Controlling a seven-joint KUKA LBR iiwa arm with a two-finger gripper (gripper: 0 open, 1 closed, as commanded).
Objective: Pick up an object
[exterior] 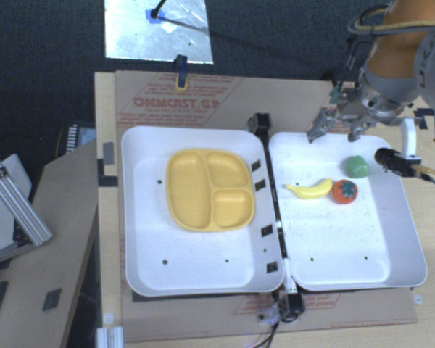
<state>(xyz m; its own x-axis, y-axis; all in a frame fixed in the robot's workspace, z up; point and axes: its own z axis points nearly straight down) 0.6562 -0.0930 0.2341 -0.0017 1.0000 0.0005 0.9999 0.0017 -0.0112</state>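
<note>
Gripper [338,130] over the far edge of the right bin [362,259], fingers spread wide, nothing between them. Banana [311,189], tomato [344,191], green block [357,167] lie in that bin — yellow tray [209,190] in the left bin [148,259].

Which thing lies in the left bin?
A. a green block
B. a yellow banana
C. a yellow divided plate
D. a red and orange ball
C: the yellow divided plate lies in the left bin, while the other three things lie in the right bin.
</note>
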